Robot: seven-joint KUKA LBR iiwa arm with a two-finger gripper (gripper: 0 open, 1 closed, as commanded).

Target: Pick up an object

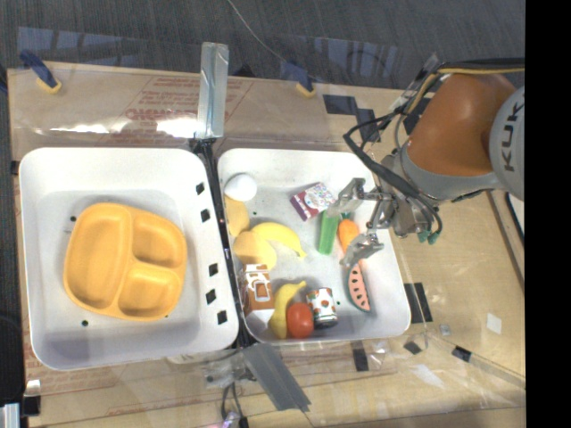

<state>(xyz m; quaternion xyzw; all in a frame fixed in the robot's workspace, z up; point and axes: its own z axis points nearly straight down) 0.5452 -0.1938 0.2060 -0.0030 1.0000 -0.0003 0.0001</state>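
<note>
bench bins: left bin (36,239) holds yellow tray (125,261); right bin (393,315) toy food.

The arm (455,136) enters from the right, its orange band above the grey wrist, with black cables looped along its upper side. The gripper (357,217) points left and downward. Its two fingers (350,191) stand spread apart, nothing between them.
</note>
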